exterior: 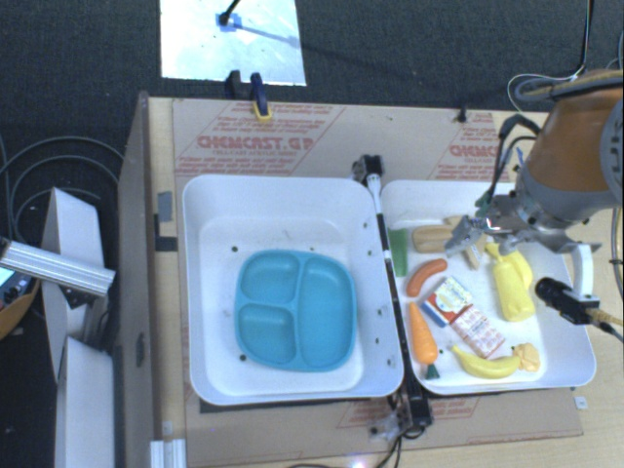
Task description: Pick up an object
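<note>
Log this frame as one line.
arm: over right white bin | gripper: above tan block, holding nothing seen | left bin: blue divided plate

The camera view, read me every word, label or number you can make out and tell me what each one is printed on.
"CHEMCAST GP": red print on the brown board behind the bins, above the left bin.
A second red print on the same board near the arm is partly hidden, not readable.
The small carton in the right bin carries red and white printing, too small to read.
</note>
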`<action>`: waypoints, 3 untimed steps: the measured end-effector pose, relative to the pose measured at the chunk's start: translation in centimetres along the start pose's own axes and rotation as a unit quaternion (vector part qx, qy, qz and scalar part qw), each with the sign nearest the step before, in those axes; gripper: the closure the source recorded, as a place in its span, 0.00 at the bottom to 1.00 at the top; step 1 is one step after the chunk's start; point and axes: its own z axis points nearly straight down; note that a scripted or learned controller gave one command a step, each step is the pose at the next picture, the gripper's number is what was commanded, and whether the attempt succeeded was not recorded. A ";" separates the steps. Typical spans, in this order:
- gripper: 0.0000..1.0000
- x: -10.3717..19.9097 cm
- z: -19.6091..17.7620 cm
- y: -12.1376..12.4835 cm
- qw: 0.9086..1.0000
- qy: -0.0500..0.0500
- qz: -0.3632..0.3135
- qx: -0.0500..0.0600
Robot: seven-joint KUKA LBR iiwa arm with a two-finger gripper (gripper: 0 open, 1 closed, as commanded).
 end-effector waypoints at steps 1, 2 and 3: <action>0.00 1.6 11.9 2.2 1.000 0.000 -0.002 0.001; 0.00 1.2 11.2 7.3 1.000 0.000 -0.001 -0.003; 1.00 1.3 10.2 7.1 1.000 0.000 -0.001 -0.001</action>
